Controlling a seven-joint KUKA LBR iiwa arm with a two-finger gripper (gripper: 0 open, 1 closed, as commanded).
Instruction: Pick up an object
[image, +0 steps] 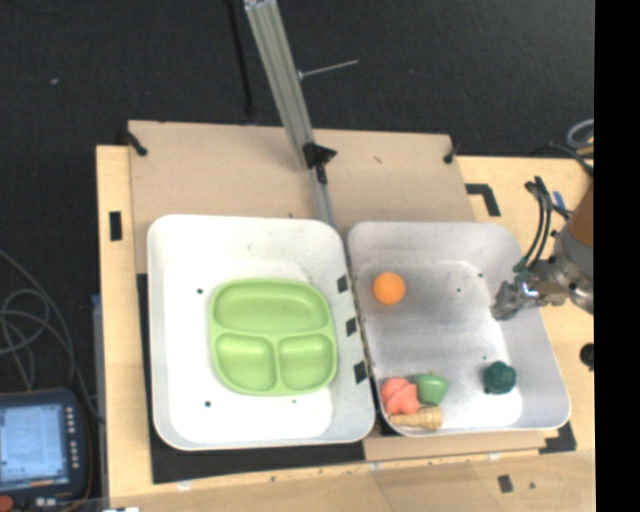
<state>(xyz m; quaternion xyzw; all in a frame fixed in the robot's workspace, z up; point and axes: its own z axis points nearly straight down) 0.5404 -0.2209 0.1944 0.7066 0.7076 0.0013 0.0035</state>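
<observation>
The right bin (450, 250) holds an orange ball (389, 289) near its left wall. A dark green lump (499, 378) lies toward its near right corner. At its near left corner a pink object (400, 396), a small green piece (432, 388) and a tan piece (425, 419) sit bunched together. My gripper (510, 299) hangs over the bin's right side, above and slightly right of the dark green lump, well right of the ball. Nothing shows between its fingers.
The left bin (180, 250) carries a light green divided plate (272, 335) with three compartments. A slanted metal pole (285, 80) rises behind the bins. Cables (540, 215) hang by the arm at the right. A screen (35, 440) sits at the lower left.
</observation>
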